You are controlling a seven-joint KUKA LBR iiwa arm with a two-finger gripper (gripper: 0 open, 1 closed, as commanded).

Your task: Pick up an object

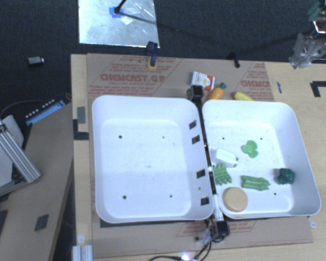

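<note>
1. The hand (313,49) hangs far off at the right, well apart from the toys. I cannot tell how it is set.
2. The toys sit close together in the right bin (293,118): a round tan piece (235,199), a green bar (255,182) and a white block (226,156).
3. The hand might bump a neighbour or slip off.

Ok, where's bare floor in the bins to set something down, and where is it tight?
The left bin has bare floor wall to wall. In the right bin, the far half is free. It is crowded toward the near wall: white block, light green piece, green toy, tan disc, dark green piece.
</note>
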